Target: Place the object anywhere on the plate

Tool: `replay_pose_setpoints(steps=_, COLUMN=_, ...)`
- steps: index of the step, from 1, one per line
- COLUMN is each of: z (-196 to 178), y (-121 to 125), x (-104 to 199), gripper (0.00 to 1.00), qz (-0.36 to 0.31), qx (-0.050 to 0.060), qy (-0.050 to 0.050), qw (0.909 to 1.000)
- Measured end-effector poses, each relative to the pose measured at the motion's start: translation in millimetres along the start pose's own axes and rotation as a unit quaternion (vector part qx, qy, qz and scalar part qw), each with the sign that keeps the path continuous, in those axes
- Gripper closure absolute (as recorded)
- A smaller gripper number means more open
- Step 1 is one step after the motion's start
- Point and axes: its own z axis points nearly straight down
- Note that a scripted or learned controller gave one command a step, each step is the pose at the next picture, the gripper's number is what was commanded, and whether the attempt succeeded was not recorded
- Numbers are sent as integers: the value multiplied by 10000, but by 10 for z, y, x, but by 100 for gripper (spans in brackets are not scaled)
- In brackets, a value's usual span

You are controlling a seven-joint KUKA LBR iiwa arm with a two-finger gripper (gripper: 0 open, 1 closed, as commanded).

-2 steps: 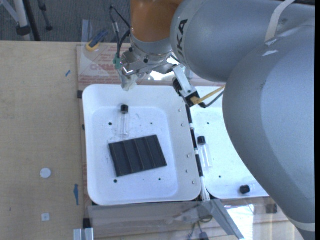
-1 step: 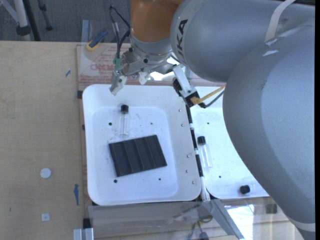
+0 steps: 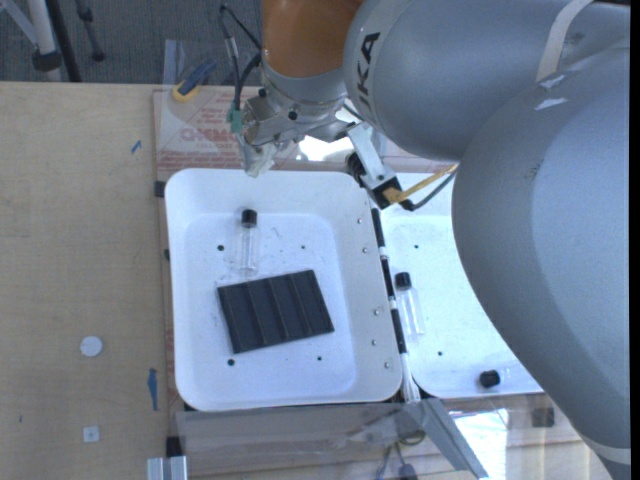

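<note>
Camera view: the gripper point(image 3: 262, 156) hung over the left bin's point(image 3: 190, 298) far rim; whether it was spread you could not tell. The vial point(image 3: 246, 239) lay just beyond the plate point(image 3: 275, 311). You would grasp it midway; room stayed open toward the plate.

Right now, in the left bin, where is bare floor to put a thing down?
In the left bin, free floor lies left of the vial and dark plate, along the front wall below the plate, and right of the vial toward the divider. The back edge is crowded by the gripper.
</note>
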Motion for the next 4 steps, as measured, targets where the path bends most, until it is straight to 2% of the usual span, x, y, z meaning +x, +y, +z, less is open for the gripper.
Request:
replay_pose_setpoints(steps=1, z=679, y=13, x=26, gripper=100, qz=46, qx=8, qy=6, qw=10000)
replay_pose_setpoints(steps=2, z=166, y=28, x=31, gripper=100, qz=-192, qx=-21, qy=-1, qw=9998)
replay_pose_setpoints(steps=3, z=170, y=27, x=33, gripper=0, qz=-194, qx=-17, qy=-1, qw=9998)
replay_pose_setpoints(steps=4, z=65, y=38, x=36, gripper=100, qz=-196, qx=-37, qy=-7, qw=9998)
